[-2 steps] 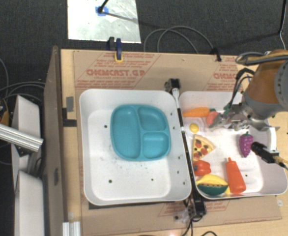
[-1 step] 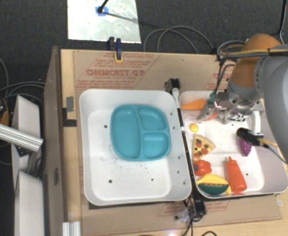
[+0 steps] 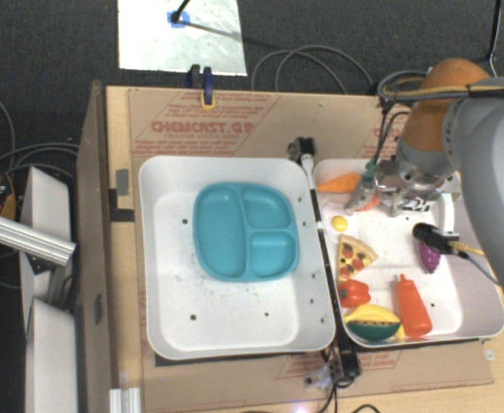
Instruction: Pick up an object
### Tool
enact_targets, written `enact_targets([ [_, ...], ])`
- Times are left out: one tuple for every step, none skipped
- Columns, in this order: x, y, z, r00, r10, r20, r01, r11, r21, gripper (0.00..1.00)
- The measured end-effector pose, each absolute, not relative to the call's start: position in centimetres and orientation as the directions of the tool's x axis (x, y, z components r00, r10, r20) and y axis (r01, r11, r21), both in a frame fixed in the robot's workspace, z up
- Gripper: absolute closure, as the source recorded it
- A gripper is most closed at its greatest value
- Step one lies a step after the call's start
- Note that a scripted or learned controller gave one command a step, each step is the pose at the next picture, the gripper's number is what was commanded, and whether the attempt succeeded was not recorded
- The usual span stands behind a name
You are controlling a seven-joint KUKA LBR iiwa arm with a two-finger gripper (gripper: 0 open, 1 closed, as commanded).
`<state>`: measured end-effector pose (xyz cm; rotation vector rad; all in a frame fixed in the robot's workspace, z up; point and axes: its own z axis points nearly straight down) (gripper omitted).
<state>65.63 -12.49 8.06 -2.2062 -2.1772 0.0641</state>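
The right bin holds several toy foods. An orange carrot lies at its far left corner. Nearer are a small yellow piece, a pizza slice, a red pepper, a yellow and green piece, an orange bottle and a purple eggplant. My gripper is low in the far part of this bin, just right of the carrot's thick end. A small orange-red bit shows at its tip; I cannot tell whether it is held.
The left bin bears a teal divided plate. A black clip sits on the rim between the bins. The grey arm covers the right bin's far right corner. Cables run behind the bench.
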Motion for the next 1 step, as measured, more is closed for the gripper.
enact_targets([
  [65.63, -12.33, 8.05, 0.013, 1.000, -0.004, 0.998, -0.014, -0.057, 0.00],
])
